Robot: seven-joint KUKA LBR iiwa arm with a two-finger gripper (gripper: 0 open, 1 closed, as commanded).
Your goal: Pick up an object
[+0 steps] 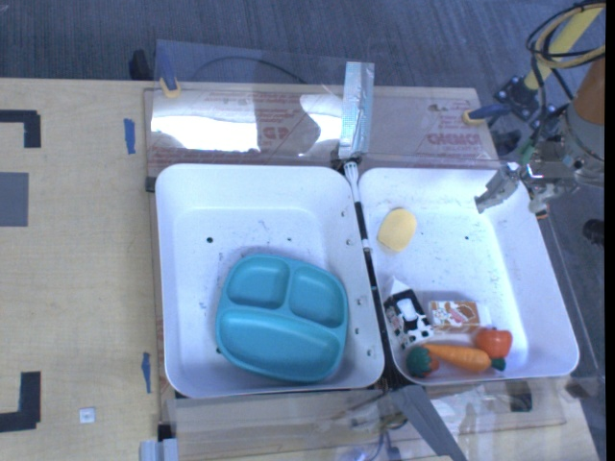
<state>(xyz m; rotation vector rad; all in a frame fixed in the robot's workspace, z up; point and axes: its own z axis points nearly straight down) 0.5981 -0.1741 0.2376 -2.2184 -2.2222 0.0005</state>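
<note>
I see gripper (492, 196) at 2 o'clock over right bin (548, 257) far rim; cannot tell its state. Yellow lemon (397, 229) sits at bin's 10 o'clock. Carrot (457, 356), tomato (493, 341), snack box (452, 314), cow toy (407, 317) cluster at 6 o'clock. Left bin (183, 257) holds teal divided plate (282, 317).

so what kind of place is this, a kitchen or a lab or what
Most likely a robotics lab bench set up for grasping trials, not a kitchen. Two shallow white bins, the left bin and the right bin, sit on a wooden bench; the food is toys, like the carrot; the arm's claw hangs over the right bin.
</note>
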